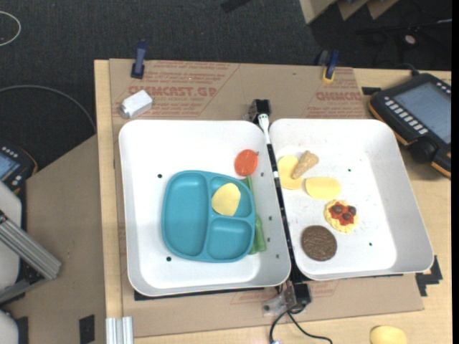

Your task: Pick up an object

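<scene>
Looking down on both bins, I see a yellow piece (226, 199) lying in the blue divided tray (188, 221), and the brown cookie (318, 242) lying free in the right bin (387, 163), so easier to grasp. The gripper's state I cannot tell.

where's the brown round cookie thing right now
In the camera view, the brown round piece lies in the right bin, near its front edge, just below and left of the small pizza-like toy.
</scene>
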Robot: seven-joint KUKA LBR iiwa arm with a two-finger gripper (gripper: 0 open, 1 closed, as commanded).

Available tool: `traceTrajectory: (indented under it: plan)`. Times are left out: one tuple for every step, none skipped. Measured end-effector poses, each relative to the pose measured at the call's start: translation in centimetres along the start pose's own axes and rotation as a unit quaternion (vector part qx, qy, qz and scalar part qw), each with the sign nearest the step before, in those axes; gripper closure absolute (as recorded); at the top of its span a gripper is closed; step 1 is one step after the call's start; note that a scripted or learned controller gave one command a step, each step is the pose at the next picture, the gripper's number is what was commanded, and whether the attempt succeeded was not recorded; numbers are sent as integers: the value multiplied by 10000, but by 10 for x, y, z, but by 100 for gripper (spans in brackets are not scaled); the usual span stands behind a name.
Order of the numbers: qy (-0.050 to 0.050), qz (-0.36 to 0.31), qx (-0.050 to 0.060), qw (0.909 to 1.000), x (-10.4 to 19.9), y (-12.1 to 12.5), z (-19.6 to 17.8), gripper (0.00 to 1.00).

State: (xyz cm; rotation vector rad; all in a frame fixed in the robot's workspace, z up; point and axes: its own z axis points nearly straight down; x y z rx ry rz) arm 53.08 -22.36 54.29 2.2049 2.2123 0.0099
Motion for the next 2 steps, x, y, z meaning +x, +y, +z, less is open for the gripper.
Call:
traceTrajectory:
  plan:
    - [70, 32, 157, 9998, 1, -57, 138, 100]
    - [-4, -1, -8, 10000, 0, -1, -1, 100]
